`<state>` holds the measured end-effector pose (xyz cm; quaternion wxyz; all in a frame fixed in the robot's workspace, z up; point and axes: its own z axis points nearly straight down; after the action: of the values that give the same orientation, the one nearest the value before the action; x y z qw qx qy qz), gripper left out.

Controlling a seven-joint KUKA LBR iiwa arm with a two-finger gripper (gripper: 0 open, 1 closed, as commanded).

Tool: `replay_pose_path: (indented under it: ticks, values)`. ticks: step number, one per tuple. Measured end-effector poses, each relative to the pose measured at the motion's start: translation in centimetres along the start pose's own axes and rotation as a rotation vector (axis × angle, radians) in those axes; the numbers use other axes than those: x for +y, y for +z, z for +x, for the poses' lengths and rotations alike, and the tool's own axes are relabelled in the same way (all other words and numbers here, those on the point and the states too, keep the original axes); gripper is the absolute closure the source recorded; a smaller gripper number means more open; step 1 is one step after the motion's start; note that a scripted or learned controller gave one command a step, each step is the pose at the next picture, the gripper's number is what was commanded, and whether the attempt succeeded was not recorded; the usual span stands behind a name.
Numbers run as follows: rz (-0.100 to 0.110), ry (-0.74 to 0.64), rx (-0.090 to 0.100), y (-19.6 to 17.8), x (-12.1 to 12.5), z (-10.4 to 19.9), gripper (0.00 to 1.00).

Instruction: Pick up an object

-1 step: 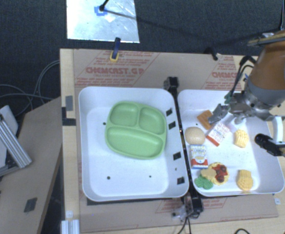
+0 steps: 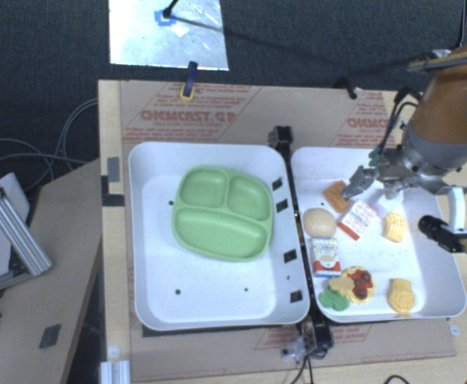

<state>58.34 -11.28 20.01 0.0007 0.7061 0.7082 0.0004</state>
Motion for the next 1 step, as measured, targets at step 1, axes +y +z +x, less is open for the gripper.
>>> replay_pose_path:
  ticks: [1]
  values:
    - [0.004, 0.002, 0.001, 4.16, -0.04, 0.07, 0.0]
